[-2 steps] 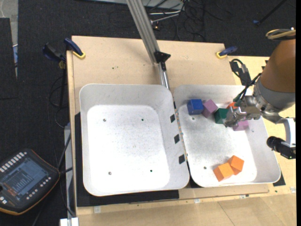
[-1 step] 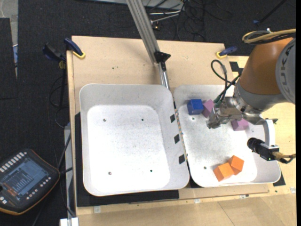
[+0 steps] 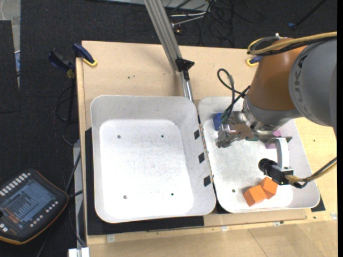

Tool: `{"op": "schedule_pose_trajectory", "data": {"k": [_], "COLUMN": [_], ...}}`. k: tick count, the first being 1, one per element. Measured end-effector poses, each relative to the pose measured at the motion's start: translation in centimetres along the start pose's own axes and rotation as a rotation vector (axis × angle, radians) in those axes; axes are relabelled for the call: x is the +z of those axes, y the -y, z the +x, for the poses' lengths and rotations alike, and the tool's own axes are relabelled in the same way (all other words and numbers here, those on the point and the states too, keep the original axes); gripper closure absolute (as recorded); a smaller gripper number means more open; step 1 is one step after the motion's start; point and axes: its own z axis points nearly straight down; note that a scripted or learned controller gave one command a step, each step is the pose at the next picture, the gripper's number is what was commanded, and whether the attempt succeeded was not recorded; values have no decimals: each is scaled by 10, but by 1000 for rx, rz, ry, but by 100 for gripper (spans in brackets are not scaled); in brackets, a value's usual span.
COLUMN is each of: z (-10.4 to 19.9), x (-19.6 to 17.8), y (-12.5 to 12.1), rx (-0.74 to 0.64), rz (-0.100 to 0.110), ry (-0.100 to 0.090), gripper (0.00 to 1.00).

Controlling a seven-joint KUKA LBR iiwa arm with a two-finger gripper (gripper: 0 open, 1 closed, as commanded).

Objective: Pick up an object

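Pincer [image 3: 229,136] is positioned low in right bin [image 3: 236,199] beside blue object [image 3: 217,121], finger state not discernible; orange blocks [image 3: 261,191] are left near front.

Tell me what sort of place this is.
Probably a robotics lab or test cell: a wooden bench carrying two white bins, a teach pendant on the dark floor, and loose cables behind.
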Motion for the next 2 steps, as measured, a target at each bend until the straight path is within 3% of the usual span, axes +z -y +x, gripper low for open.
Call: {"op": "schedule_pose_trajectory", "data": {"k": [2], "z": [115], "x": [-11], "y": [20], "rx": [-1], "rz": [-1], "ry": [0], "gripper": [100]}}
